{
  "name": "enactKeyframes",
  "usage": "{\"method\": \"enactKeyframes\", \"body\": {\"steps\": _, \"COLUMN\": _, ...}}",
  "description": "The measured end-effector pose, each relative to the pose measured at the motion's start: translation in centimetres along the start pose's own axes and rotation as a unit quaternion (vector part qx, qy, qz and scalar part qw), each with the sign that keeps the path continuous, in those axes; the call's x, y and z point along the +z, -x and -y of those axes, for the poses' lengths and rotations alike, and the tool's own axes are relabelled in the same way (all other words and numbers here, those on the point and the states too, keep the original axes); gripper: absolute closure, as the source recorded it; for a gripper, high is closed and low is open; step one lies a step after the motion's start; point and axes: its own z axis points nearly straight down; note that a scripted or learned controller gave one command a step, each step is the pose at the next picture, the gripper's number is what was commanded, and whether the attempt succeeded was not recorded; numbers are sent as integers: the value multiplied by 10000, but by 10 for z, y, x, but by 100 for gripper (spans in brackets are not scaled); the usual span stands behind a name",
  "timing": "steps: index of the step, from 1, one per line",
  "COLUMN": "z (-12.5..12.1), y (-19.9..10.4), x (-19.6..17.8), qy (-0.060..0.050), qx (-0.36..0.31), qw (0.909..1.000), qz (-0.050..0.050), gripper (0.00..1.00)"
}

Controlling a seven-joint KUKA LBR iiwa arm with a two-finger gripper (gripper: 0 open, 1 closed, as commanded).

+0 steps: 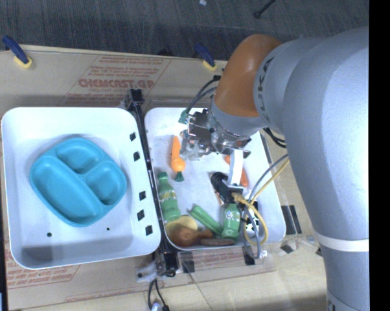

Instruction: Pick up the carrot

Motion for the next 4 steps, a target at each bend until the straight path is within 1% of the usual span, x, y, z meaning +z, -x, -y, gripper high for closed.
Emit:
{"method": "enactKeyframes", "body": {"steps": 1, "z": 45, "y": -51, "x": -8, "qy": -44, "qx": 258, "qw": 9997, "qz": 8, "gripper": 100}}
{"method": "enactKeyframes", "body": {"steps": 2, "z": 52, "y": 2, "x": -75, "qy": -2, "qx": 472, "qw": 9989, "qz": -4, "gripper": 100}}
{"method": "enactKeyframes", "body": {"steps": 3, "z": 115, "y": -58, "x": 5, "qy": -66, "qx": 498, "qw": 9987, "qz": 7, "gripper": 100}}
{"method": "enactKeyframes", "body": {"steps": 4, "z": 76, "y": 19, "x": -8, "qy": -15, "qx": -457, "qw": 9990, "qz": 8, "gripper": 100}}
